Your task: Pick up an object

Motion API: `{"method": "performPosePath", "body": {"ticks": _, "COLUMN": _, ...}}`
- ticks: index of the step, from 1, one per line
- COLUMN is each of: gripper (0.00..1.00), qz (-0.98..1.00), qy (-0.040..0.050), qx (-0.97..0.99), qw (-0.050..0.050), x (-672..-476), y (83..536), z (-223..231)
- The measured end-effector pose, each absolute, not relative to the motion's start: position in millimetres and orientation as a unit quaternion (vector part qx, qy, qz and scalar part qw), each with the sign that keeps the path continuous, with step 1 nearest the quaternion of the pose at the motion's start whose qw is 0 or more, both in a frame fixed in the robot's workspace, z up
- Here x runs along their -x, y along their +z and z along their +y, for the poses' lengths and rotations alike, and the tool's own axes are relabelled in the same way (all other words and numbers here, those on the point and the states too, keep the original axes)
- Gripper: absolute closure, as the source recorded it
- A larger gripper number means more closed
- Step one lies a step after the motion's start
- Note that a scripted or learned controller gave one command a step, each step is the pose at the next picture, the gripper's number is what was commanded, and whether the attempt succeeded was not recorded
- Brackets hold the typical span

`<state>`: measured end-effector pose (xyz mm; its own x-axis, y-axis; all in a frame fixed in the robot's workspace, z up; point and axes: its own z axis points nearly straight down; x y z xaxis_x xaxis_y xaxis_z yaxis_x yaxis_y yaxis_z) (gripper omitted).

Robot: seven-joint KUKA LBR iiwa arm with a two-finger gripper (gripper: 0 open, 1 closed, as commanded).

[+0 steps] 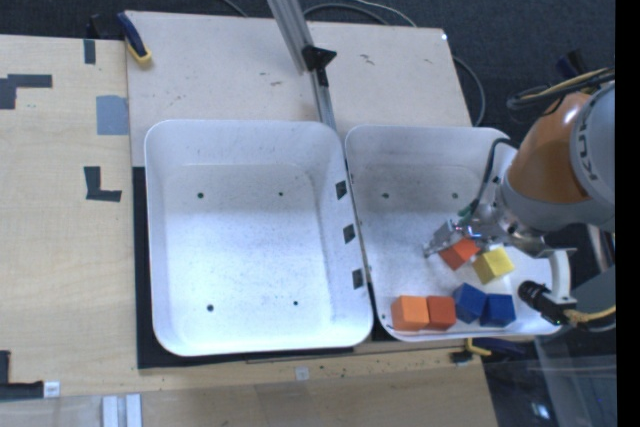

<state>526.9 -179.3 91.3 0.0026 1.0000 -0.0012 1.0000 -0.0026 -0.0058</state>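
At lower right, the gripper [452, 245] sat on a red block [459, 255]; whether it gripped was unclear. The touching yellow block [494, 265] could foul the lift.

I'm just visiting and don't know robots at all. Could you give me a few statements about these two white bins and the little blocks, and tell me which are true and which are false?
1. All the blocks lie in the right bin. True.
2. There are two blue blocks side by side. True.
3. The yellow block sits in the left bin. False: it lies in the right bin, beside the red block.
4. The gripper is down at the red block. True, though I cannot tell whether it grips it.
5. The two orange blocks lie at the far wall of the right bin. False: they lie along its near rim, left of the blue blocks.
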Motion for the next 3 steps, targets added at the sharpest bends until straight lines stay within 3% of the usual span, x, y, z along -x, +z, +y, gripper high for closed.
{"method": "performPosePath", "body": {"ticks": 1, "gripper": 1.0, "qz": -0.708, "qy": 0.0009, "qx": 0.706, "qw": 0.002, "x": -529.0, "y": 101, "z": -177}}
{"method": "performPosePath", "body": {"ticks": 2, "gripper": 1.0, "qz": -0.708, "qy": -0.0026, "qx": 0.706, "qw": -0.003, "x": -536.9, "y": 97, "z": -194}}
{"method": "performPosePath", "body": {"ticks": 3, "gripper": 1.0, "qz": -0.71, "qy": -0.0018, "qx": 0.704, "qw": 0.0, "x": -528.8, "y": 154, "z": -131}}
